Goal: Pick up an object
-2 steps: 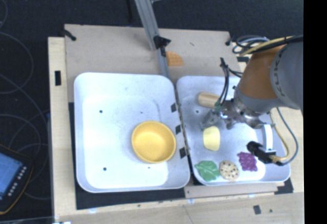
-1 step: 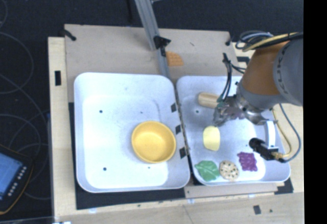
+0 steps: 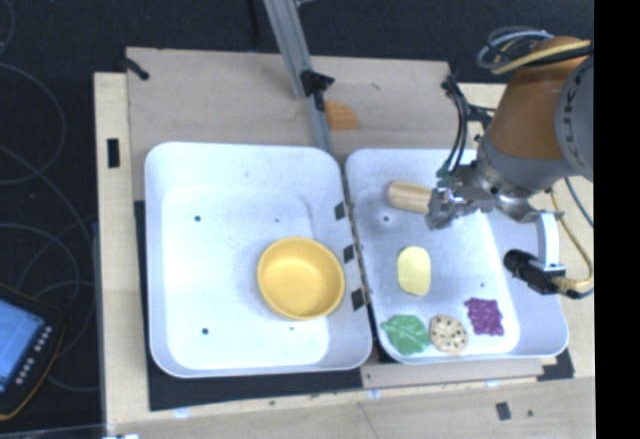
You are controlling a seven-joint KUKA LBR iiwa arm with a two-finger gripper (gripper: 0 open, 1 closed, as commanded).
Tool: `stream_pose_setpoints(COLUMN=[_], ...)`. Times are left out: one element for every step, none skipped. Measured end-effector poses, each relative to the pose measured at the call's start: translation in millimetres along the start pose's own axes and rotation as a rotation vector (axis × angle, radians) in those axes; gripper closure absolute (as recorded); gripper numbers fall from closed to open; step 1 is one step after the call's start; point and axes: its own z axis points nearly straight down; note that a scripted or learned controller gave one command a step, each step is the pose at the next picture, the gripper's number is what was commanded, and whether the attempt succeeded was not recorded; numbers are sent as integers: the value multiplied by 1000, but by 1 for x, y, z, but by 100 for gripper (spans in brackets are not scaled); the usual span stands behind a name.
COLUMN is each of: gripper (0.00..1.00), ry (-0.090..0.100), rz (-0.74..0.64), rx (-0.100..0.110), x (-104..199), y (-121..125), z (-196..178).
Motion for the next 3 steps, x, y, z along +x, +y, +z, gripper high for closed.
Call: stream_pose_setpoints(gripper=[100,100,100], ry=[0,2,3], rz=[-1,-4,-4], rx=[0,7,6], x=[-1,52,99], y=[2,8,16], z=[-51,-40,-46])
